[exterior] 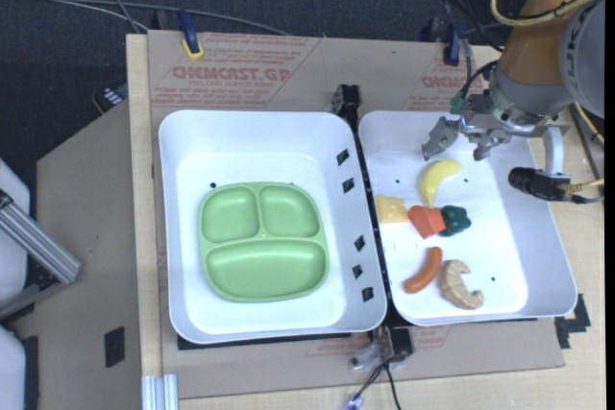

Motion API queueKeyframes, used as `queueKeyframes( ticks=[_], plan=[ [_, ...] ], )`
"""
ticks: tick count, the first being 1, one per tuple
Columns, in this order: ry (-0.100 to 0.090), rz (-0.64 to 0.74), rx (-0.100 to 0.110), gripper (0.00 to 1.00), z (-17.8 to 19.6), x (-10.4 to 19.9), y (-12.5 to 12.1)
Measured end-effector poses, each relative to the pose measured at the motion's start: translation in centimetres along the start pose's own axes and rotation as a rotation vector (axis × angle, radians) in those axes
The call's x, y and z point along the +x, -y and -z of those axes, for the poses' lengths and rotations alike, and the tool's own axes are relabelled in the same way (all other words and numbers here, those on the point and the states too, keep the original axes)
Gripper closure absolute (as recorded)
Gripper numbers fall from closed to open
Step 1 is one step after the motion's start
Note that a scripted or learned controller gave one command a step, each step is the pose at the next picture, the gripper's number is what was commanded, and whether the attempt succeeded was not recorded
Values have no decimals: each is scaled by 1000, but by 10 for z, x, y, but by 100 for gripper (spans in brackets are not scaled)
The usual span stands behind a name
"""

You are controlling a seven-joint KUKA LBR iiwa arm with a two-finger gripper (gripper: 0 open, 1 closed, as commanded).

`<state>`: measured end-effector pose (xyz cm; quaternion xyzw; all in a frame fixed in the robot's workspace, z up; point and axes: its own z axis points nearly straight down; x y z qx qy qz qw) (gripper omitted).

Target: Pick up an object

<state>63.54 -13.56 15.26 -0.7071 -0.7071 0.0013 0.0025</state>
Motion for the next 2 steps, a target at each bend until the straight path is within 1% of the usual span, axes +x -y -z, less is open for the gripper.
queueKeyframes(
  ticks=[1, 2],
  plan=[
    [0, 0, 2, 0, -64, 0, 0],
    [1, 0, -6, 100, -48, 0, -2]
  ],
)
